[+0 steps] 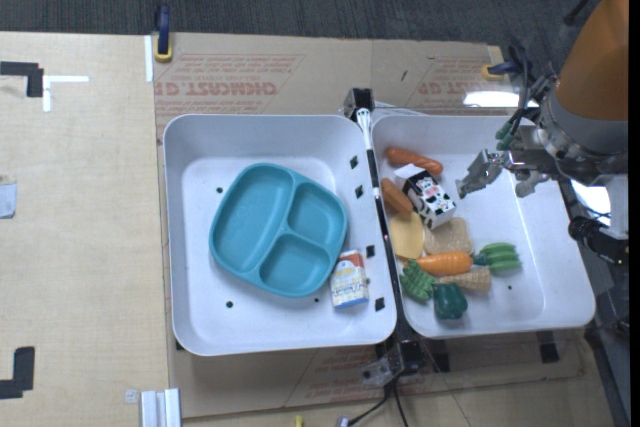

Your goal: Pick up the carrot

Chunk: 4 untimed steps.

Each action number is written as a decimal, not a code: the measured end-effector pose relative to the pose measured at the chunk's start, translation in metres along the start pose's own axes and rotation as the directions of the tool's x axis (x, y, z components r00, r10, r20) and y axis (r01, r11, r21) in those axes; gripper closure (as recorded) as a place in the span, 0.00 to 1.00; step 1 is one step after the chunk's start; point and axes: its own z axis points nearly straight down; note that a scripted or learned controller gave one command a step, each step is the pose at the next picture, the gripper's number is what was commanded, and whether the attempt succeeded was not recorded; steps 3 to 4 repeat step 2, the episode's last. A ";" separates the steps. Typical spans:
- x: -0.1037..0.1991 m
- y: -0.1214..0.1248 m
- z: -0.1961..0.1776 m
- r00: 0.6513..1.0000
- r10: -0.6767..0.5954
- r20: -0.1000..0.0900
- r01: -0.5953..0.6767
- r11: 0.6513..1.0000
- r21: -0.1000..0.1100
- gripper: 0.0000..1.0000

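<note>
The orange carrot (pixel 444 264) lies flat in the right bin (pixel 545 300), near its front, amid a heap of toy food. My gripper (pixel 479 173) hangs over the same bin's middle, up and to the right of the carrot and apart from it. Its dark fingers point left toward the black-and-white cow-pattern carton (pixel 430 195). Nothing sits between the fingers that I can make out.
Around the carrot lie a sausage (pixel 415 159), a brown sausage (pixel 395 198), a cheese slice (pixel 407 237), bread (pixel 449 237), green vegetables (pixel 500 257) and a dark green pepper (pixel 450 302). The left bin (pixel 190 315) holds a teal divided plate (pixel 278 229) and a small carton (pixel 349 280).
</note>
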 end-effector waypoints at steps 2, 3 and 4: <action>-0.006 -0.043 0.156 0.999 -0.044 -0.002 0.044 0.999 -0.004 1.00; -0.006 -0.043 0.156 0.999 -0.044 -0.002 0.044 0.999 -0.004 1.00; -0.006 -0.043 0.156 0.999 -0.044 -0.002 0.044 0.999 -0.004 1.00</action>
